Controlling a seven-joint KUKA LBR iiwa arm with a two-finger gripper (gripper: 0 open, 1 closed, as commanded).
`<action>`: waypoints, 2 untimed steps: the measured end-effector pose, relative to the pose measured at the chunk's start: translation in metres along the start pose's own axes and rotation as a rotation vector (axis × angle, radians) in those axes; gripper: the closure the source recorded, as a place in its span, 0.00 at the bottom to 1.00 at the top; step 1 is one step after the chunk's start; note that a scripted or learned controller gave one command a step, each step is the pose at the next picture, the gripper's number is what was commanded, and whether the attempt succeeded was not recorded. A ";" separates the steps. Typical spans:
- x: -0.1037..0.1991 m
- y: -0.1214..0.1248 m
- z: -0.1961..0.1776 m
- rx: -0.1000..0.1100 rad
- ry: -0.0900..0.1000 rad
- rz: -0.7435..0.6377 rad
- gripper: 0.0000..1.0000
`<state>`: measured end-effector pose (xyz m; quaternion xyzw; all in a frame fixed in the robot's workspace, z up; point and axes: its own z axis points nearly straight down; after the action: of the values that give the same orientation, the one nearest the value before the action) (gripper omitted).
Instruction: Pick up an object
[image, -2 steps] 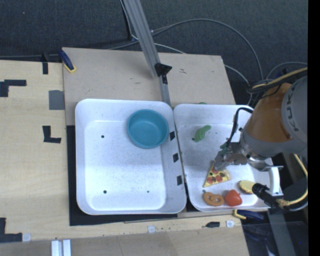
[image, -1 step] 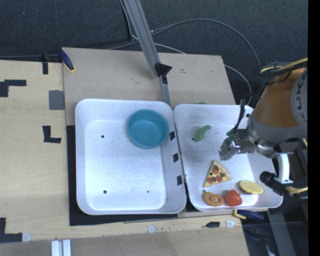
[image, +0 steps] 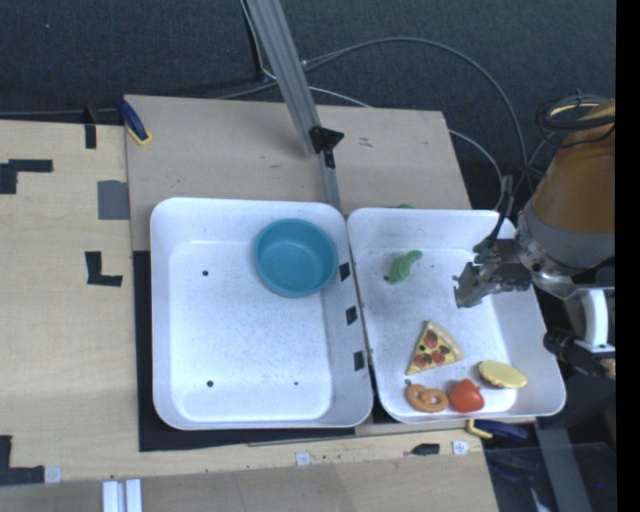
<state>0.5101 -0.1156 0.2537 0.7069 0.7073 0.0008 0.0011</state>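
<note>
My gripper (image: 470, 291) hangs over the right bin (image: 378, 232), near its right side, with nothing visible between its fingers. A green toy vegetable (image: 403, 266) lies to the gripper's left. A pizza slice (image: 434, 349) sits below and left of the gripper. Along the bin's front edge rest an orange pretzel-like ring (image: 427, 398), a red tomato (image: 465, 396) and a yellow piece (image: 501, 375). A blue bowl (image: 295, 257) stands in the left bin (image: 170, 300) at its back right.
A grey metal pole (image: 290, 80) slants down to the gap between the bins. Cables (image: 470, 140) arc over the bench behind the right bin. The arm's orange band (image: 580, 180) fills the space right of the bins.
</note>
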 end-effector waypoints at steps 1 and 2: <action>0.045 0.029 0.012 0.003 0.000 -0.002 1.00; 0.089 0.046 0.025 0.003 0.000 0.000 1.00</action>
<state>0.5560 -0.0267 0.2290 0.7067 0.7075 -0.0003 -0.0001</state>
